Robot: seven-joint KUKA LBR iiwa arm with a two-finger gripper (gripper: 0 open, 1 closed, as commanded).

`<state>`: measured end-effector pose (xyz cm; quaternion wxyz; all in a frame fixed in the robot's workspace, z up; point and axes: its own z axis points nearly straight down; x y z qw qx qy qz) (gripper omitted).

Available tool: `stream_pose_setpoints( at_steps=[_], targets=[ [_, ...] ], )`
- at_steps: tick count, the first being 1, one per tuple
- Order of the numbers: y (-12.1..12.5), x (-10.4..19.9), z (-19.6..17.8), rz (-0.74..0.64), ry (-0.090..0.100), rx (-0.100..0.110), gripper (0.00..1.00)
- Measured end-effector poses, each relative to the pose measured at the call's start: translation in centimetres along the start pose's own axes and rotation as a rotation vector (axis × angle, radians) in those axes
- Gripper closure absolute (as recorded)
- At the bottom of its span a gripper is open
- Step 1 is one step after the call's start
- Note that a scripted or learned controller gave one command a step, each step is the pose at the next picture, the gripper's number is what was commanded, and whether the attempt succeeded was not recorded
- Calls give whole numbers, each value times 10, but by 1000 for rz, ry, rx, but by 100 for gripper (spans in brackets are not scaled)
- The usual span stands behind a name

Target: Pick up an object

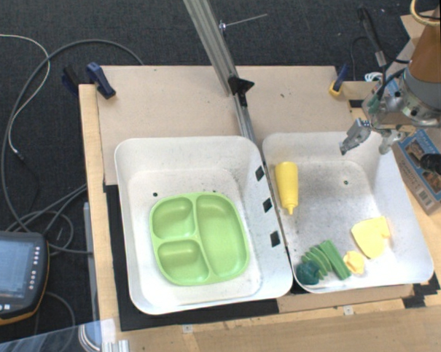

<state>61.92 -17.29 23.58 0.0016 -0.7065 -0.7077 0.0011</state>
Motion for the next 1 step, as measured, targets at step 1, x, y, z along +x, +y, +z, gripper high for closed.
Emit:
stream_pose_setpoints(
  at_steps=[1],
  targets=[
    [1, 0, -12, -2, -1, -4, 100]
  ],
)
